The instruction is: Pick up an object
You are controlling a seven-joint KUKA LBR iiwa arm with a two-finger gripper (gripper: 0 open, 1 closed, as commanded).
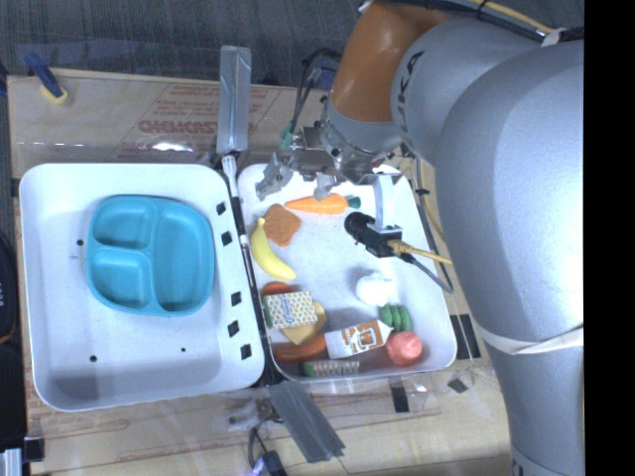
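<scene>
Carrot [319,205]: lies just below the gripper [298,174], apart from its fingertips.
Axis: roughly left-right, green end pointing right.
Jaws: spread, holding nothing.

Blue divided plate [151,254] (left bin [50,365]).

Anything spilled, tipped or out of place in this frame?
Nothing stands out. The toy food sits jumbled inside the right bin, the blue divided plate lies flat in the left bin, and the claw hangs above the carrot.
</scene>
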